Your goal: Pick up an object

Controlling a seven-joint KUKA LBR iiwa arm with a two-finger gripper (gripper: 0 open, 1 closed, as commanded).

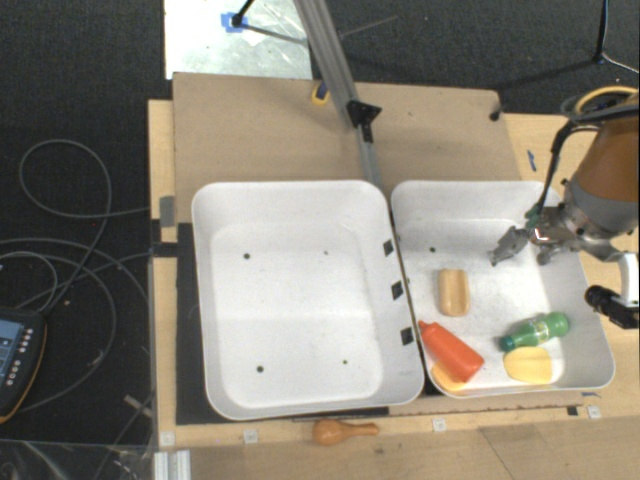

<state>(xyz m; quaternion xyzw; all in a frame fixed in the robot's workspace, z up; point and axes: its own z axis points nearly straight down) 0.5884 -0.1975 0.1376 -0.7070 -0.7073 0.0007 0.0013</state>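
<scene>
Camera view, fixed overhead, slanted. Two shallow white plastic bins side by side on a brown bench: left bin (pixel 215 298), right bin (pixel 460 208).

Contents of right bin, all lying on the floor:
- tan rounded block resembling a bread roll (pixel 453 292), near centre;
- orange-red tapered piece resembling a carrot (pixel 451 350), at the near left corner, touching the divider side;
- green bottle-shaped toy (pixel 536 330), toward the near right;
- yellow lemon-shaped toy (pixel 528 366), just beside and below the green one.

Outside the bins: small orange-brown pear-shaped object (pixel 345 430) on the bench edge, near side.

Tool: grey two-finger gripper (pixel 522 244) on grey arm with orange band, above the far right part of the right bin. Fingers spread apart, pointing down and left; nothing between them; well apart from every object, no contact visible.

Task status, judged: not begun in effect. No object lifted or grasped. Remaining: choice of target, descent, closure, lift. Nearest candidate: the tan block.
</scene>
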